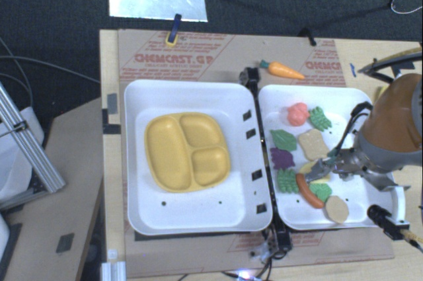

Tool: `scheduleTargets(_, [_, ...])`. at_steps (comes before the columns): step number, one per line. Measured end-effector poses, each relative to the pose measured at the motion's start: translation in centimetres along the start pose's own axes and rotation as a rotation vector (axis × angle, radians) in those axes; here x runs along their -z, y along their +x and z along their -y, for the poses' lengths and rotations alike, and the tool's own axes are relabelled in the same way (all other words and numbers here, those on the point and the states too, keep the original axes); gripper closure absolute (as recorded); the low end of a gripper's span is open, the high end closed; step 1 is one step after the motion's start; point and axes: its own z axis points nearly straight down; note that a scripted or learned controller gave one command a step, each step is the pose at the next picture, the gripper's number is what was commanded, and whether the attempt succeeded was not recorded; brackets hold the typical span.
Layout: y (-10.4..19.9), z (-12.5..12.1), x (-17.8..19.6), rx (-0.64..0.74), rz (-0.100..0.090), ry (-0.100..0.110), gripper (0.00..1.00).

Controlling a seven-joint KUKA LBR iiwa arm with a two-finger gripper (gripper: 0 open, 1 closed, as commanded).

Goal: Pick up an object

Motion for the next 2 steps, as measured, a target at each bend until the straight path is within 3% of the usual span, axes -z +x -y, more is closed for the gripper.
scheduleTargets(1, [-0.9,-0.2,-1.8,0.006,-0.004,-0.003,0.0])
scheduleTargets(2, [-1.9,-0.5,0.1,0.006,-0.003,-0.006,0.0])
